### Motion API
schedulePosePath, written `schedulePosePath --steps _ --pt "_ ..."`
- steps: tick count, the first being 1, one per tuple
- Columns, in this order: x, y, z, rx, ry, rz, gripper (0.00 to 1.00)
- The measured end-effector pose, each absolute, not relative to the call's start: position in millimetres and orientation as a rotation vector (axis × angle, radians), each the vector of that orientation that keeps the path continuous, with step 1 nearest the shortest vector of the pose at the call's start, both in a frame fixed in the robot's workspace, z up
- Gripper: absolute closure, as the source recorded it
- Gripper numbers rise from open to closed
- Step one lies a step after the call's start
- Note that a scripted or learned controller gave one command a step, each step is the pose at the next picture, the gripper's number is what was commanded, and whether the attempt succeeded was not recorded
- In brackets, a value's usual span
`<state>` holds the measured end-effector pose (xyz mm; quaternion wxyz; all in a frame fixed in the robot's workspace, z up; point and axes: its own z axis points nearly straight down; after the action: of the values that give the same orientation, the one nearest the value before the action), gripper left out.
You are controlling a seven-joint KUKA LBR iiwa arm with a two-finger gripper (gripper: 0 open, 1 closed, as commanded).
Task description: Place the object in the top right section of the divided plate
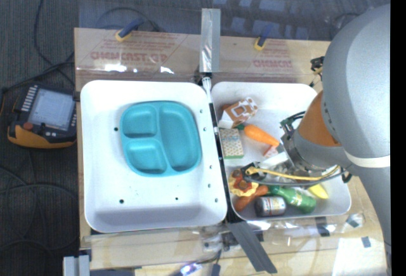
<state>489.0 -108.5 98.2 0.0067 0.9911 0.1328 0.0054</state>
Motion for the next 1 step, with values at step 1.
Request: schedulePosePath --steps 1 --pt "488.0 -108.4 104.7 3.101 0.420 0.005 1.00"
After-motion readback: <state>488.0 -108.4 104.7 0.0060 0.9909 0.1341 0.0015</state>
